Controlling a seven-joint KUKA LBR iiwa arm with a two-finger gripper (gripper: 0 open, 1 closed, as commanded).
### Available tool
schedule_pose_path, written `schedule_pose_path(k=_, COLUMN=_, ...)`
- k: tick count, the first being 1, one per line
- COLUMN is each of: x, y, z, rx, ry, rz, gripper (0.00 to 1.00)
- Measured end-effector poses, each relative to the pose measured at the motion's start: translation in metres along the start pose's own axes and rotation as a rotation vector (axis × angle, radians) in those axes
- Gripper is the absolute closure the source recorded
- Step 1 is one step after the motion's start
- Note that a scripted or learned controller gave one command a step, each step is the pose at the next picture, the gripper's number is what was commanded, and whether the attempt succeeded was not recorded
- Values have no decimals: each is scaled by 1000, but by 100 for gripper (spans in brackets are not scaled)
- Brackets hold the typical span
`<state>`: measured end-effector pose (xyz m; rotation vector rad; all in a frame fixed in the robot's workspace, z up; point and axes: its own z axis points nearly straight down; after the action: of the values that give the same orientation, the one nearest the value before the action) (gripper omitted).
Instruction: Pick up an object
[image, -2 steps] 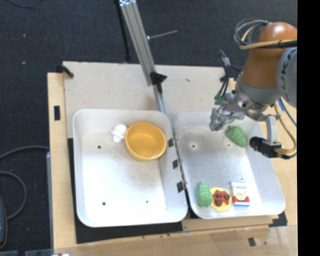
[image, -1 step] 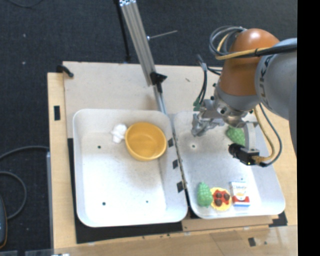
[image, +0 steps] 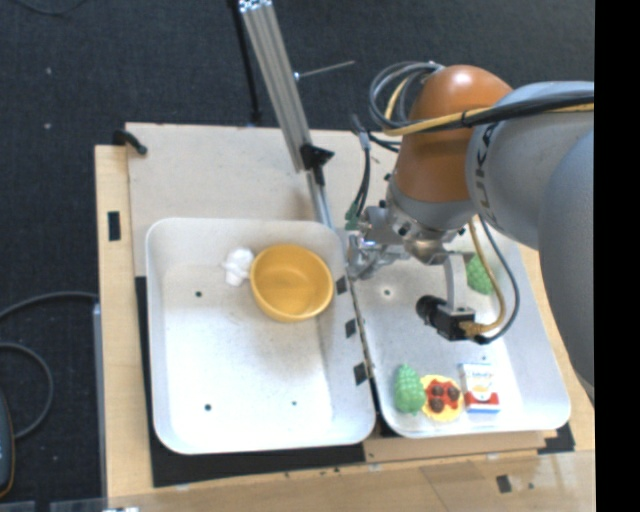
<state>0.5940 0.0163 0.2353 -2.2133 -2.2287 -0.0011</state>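
Arm (image: 520, 150) over the right bin (image: 545, 380), jaws (image: 362, 255) low near the divide between bins; whether apart or together cannot be told. Candidates: yellow bowl (image: 291, 282) and white lump (image: 238, 264) in the left bin (image: 200, 400); green piece (image: 408, 388), red-yellow item (image: 441, 396), small carton (image: 481, 388) at the right bin's near edge. Best practice: centre over one isolated item, descend vertically, then close.

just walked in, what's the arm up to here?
The arm reaches in over the right bin, with its gripper low near the divide between the two bins. Nothing is visibly held. The left bin holds a yellow bowl with a small white object touching its left side. In the right bin, a green toy, a red and yellow item and a small carton sit in a row near the front edge, untouched.
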Motion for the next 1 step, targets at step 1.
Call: schedule_pose_path(k=1, x=55, y=-21, z=0, rx=0, ry=1, rz=2, gripper=100)
